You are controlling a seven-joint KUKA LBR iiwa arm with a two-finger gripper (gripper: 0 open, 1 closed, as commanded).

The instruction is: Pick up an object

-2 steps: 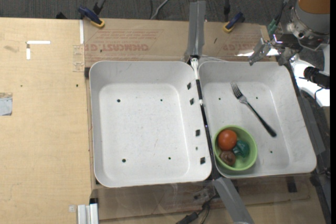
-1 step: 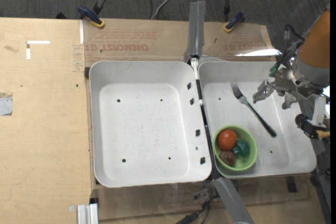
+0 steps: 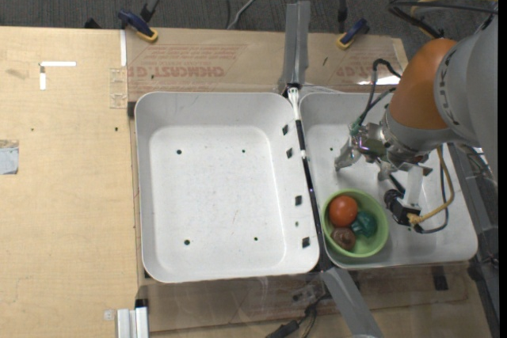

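A green bowl (image 3: 357, 225) sits in the front left corner of the right bin (image 3: 325, 140). Inside it lie an orange-red ball (image 3: 343, 210), a teal object (image 3: 365, 225) and a small brown object (image 3: 344, 237). My gripper (image 3: 366, 161) hangs over the right bin, just behind the bowl and a little above it, reaching in from the right under the orange band (image 3: 420, 95). Its metal fingers (image 3: 346, 157) point down toward the bin floor, and I see nothing held between them.
The left bin (image 3: 158, 194) lies beside the right one, split from it by a raised divider (image 3: 301, 162). Black cables (image 3: 412, 214) trail from the wrist over the right bin's floor. Blue-and-yellow clamps (image 3: 139, 24) hold the cardboard at the back.
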